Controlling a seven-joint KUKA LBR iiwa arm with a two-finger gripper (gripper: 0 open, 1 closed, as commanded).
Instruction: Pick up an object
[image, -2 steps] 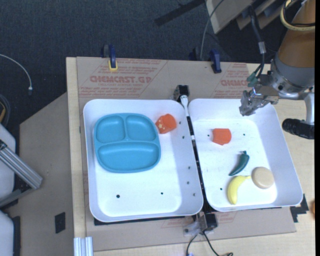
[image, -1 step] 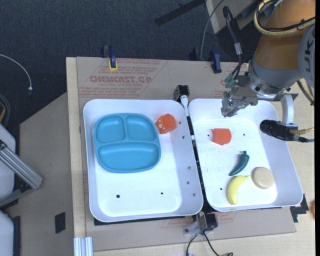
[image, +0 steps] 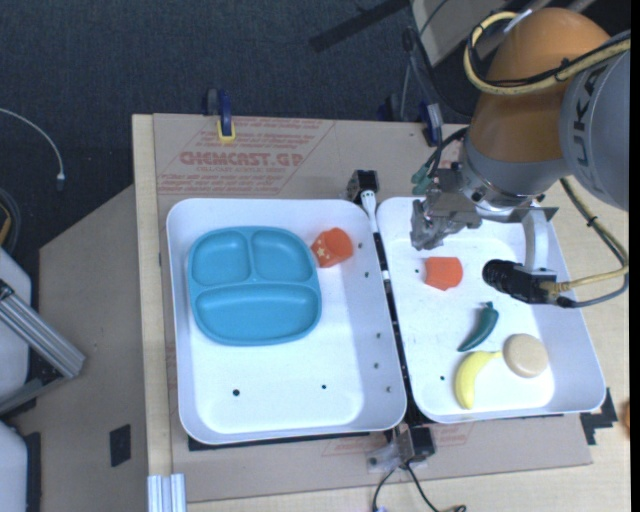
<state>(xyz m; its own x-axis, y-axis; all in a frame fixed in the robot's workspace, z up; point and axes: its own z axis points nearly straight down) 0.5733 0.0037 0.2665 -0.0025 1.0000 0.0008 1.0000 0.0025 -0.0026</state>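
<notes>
My gripper (image: 432, 237) hangs over the back of the right bin (image: 560, 400), just above and left of a red-orange block (image: 443, 272). Nothing shows between its fingers. In front of the block lie a dark green pepper (image: 480, 327), a yellow banana (image: 472, 379) and a beige round piece (image: 525, 355). In the left bin (image: 280, 410) an orange piece (image: 333, 247) rests beside a blue divided plate (image: 255, 284).
The arm's orange band and grey body (image: 530, 90) loom over the right bin's back right corner. A black part with cables (image: 515, 280) sticks out over the right bin's right side. Clamps (image: 225, 115) stand at the board's back edge.
</notes>
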